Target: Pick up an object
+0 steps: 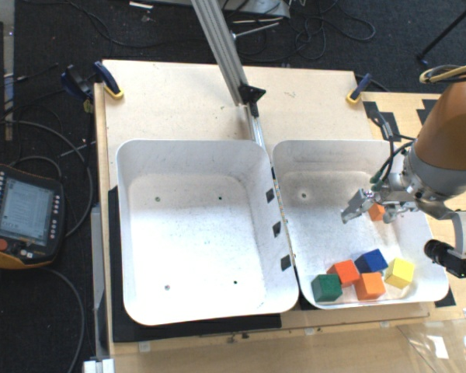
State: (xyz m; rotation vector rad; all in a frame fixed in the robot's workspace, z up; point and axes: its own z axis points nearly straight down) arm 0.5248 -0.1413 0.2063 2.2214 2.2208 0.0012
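Fingers [370, 207] of mine hang over the right bin [318, 162], clamped on a small orange block [377, 212], above the green [326, 287], orange [346, 271], blue [370, 261] and yellow [401, 273] blocks clustered at its near edge.

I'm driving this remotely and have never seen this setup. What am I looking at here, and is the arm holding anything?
One fixed camera looks down at a slant on a bench with two shallow white bins. The grey and orange robot arm reaches in from the right; its gripper hangs over the right bin. Something small and orange sits right at the gripper, but I cannot tell if it is gripped. At that bin's near edge lie a green block, two orange blocks, a blue block and a yellow block. The left bin is alongside.
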